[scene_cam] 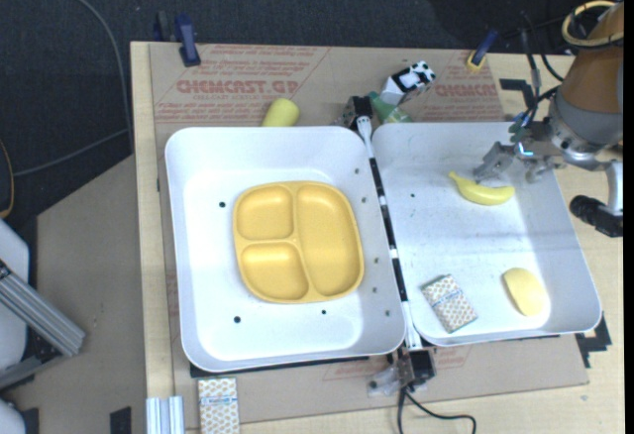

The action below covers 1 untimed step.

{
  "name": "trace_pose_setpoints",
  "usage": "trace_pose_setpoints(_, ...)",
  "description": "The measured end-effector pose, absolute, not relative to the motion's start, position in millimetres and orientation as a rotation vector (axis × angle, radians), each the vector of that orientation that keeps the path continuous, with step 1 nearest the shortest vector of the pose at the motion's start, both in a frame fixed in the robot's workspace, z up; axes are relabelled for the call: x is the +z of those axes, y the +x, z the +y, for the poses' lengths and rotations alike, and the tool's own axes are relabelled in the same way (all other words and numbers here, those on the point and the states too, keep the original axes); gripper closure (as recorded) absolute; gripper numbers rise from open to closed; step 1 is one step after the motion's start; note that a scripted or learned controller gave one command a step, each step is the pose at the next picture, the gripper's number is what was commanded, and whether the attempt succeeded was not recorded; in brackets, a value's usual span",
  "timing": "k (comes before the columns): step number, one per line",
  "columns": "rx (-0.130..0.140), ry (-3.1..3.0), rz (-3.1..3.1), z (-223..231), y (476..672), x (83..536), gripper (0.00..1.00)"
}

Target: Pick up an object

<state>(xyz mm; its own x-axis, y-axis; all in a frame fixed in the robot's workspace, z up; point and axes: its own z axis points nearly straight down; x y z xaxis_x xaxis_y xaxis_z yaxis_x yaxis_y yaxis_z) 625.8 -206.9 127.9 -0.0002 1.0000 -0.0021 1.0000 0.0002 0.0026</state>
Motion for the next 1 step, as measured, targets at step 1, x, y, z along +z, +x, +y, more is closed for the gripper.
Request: trace_pose_setpoints(1, 0.009, 2.206, 2.209, -155.9, 616.6, 92.8, 0.0)
